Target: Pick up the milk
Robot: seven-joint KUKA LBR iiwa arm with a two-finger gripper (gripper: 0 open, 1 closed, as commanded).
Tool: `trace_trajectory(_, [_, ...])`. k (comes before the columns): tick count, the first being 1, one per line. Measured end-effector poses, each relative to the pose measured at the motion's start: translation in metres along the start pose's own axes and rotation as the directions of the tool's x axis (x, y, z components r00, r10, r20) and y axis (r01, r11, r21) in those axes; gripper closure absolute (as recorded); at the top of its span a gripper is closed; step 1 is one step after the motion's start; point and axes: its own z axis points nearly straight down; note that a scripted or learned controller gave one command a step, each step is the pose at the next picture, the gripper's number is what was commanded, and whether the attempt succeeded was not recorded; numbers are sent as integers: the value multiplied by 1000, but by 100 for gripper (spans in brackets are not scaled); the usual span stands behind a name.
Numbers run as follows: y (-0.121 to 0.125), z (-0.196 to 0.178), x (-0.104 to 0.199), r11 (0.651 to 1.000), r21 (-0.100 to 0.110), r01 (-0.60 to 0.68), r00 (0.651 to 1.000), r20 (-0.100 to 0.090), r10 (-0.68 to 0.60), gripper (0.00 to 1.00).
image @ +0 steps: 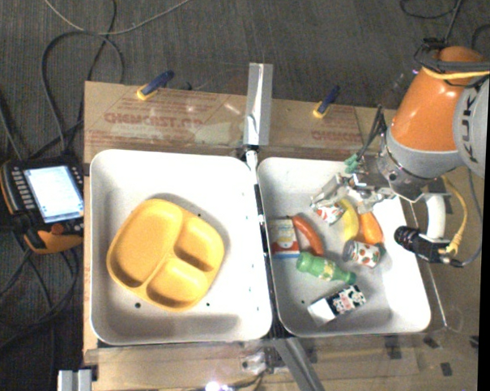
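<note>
Cardboard sheet (171, 123): faint red print, letters too blurred to read.
Arm (476, 103): part of dark letters, seemingly "KU", at its edge.

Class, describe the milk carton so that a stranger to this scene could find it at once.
Start at the right-hand white bin, the one crowded with toy food. Near its front edge, below the green bottle, lies the milk carton on its side. It alone is boxy, with black-and-white cow patches.
</note>
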Motion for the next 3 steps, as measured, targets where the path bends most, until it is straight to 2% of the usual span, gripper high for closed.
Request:
trace_trajectory(1, [41,148,-44,1000,-16,-8,1000,5,8,0])
trace_trajectory(2, [75,140,-42,996,-2,-88,996,1,88,0])
trace_trajectory(3, [21,68,-73,993,-1,116,993,3,-116,0])
